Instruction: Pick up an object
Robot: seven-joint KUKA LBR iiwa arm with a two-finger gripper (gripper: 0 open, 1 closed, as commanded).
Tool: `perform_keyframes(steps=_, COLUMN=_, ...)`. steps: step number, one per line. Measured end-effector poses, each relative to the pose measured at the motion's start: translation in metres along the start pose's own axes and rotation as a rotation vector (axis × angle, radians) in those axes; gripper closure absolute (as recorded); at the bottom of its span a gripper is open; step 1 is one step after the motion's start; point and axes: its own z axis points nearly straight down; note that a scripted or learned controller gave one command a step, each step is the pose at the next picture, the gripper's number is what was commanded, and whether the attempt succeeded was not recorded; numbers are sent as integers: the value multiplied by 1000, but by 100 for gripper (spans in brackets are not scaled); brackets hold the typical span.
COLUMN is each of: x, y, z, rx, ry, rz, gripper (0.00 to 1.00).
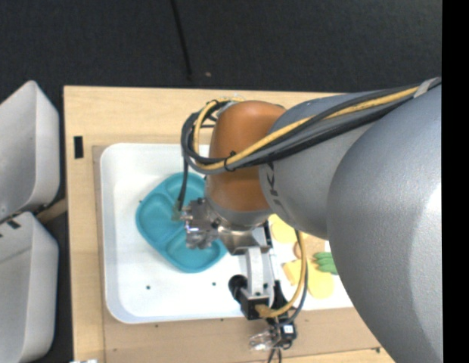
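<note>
A teal, shallow dish-like object point(168, 219) lies in the white bin point(125, 203), toward its middle. The arm's orange wrist band point(238, 157) hangs right over the dish's right side, and the gripper point(198, 231) reaches down onto the dish's right edge. The wrist hides most of the gripper. A yellow object point(314, 274) and a small green piece point(325, 262) lie to the right, partly covered by the arm.
The grey arm fills the right side of the view. A black-and-white fitting with cables point(253, 293) hangs over the bin's front rim. The wooden bench point(83, 203) borders the bin; white padded shapes point(19, 157) stand at far left.
</note>
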Motion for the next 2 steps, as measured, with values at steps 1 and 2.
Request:
perform_keyframes(steps=1, x=67, y=0, z=-86, rx=-9, ry=7, rz=-14, gripper=100)
perform_keyframes(steps=2, x=63, y=1, z=-232, rx=-15, ry=7, rz=-9, gripper=100)
